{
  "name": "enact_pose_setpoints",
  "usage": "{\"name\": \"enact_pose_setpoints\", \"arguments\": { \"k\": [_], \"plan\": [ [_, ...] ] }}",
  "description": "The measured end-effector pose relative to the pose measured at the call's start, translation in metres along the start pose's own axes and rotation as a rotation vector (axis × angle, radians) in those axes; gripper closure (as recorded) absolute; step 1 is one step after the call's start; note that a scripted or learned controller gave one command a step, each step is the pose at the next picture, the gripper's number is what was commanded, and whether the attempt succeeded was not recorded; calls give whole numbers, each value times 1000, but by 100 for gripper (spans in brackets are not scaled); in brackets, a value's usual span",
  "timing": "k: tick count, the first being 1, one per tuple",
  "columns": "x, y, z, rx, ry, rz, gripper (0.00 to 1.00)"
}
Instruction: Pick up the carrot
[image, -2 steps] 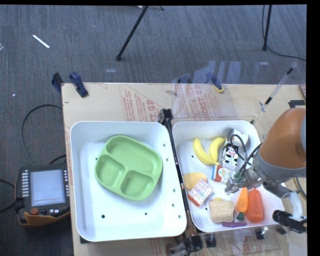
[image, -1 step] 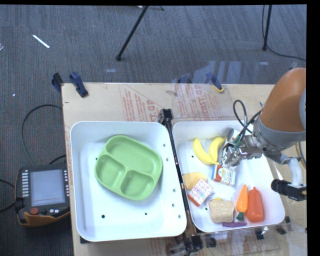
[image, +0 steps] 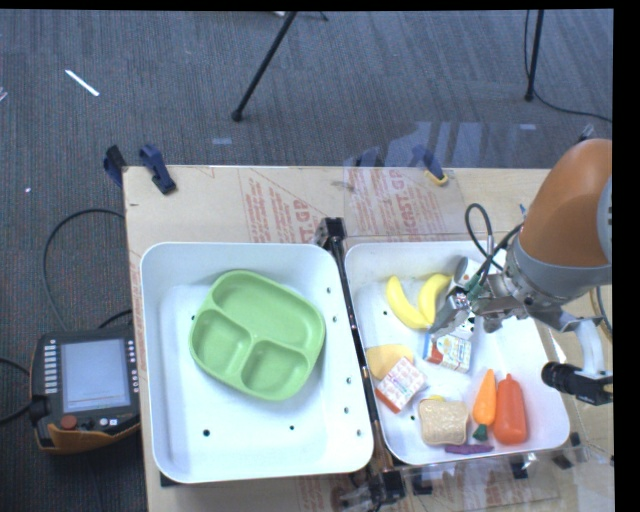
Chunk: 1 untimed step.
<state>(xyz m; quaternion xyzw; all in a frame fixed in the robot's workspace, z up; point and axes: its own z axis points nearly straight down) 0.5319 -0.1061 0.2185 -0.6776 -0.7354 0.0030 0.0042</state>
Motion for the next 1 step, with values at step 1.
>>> {"name": "enact_pose_setpoints", "arguments": {
  "k": [1],
  "plan": [
    [-58, -33, 129, 0, 2, -110, 0]
  ]
}}
